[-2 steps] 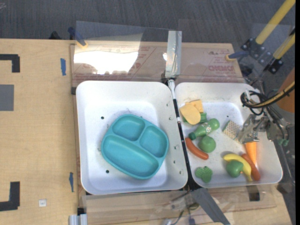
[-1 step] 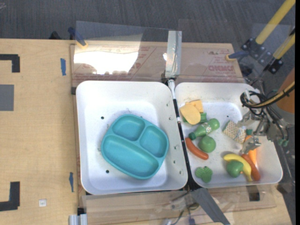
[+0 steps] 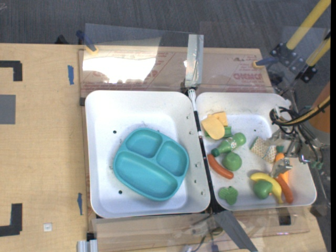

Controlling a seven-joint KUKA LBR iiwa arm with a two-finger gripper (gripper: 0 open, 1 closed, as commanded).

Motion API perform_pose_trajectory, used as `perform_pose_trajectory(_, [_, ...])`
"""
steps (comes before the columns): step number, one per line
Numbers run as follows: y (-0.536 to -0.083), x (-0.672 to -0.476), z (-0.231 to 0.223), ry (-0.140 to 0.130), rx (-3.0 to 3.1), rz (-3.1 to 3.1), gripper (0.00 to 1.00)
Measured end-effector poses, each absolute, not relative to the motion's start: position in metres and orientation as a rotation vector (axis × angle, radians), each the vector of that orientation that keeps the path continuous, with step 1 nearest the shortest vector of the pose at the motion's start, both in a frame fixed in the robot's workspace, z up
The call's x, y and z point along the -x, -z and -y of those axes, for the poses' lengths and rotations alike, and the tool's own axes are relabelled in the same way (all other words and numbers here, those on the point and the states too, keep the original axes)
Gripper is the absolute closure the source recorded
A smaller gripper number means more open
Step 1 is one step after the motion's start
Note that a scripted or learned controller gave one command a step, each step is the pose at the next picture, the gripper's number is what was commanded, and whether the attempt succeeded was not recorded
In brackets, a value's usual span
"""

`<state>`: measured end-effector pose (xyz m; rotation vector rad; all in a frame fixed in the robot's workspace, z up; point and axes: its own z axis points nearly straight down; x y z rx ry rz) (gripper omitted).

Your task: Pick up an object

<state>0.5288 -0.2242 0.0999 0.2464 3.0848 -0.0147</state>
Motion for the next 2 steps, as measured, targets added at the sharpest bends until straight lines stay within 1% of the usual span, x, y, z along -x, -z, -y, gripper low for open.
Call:
perform_pose_trajectory(1, [-0.1110,-0.5324,0.2246,0.019,-0.244,-3.076,1.00])
perform_pose_trajectory(2, [-0.1098,-0.5317,0.2241,0.018,-0.244,-3.078,0.00])
